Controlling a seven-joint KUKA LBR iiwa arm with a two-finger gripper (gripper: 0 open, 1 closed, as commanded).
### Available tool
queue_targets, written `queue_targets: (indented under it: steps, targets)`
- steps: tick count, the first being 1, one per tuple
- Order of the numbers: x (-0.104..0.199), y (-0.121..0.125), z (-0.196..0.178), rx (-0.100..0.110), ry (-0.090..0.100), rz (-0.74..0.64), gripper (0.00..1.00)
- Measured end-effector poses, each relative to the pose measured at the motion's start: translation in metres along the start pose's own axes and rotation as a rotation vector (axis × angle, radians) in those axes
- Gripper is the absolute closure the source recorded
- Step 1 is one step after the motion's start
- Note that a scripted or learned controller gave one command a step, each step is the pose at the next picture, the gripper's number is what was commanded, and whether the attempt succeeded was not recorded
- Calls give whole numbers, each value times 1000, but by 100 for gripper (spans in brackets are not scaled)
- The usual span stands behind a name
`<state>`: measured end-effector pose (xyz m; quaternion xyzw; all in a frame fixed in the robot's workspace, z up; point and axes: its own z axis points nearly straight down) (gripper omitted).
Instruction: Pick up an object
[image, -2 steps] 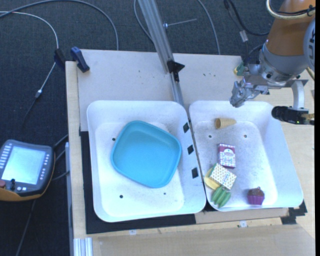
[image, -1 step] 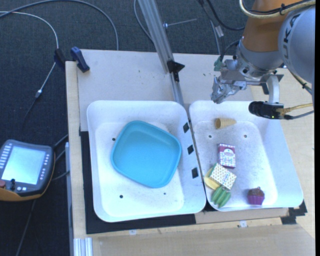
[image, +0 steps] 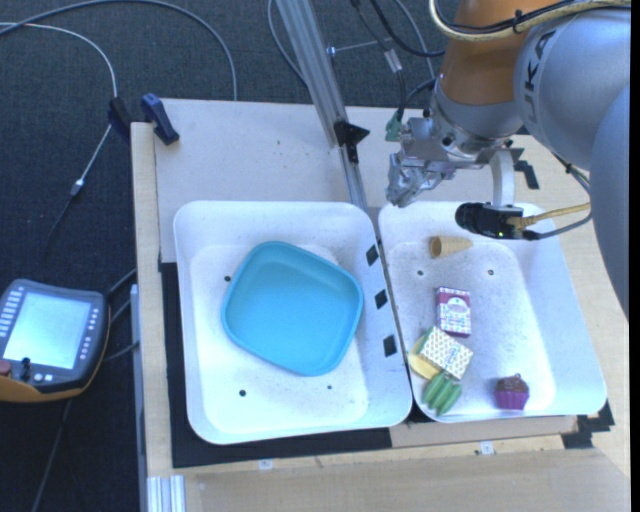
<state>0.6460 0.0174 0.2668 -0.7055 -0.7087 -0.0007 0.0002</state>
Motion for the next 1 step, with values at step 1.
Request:
queue_targets:
  steps: [1]
  targets:
    - [43, 9, 15, 2, -1, 1, 100]
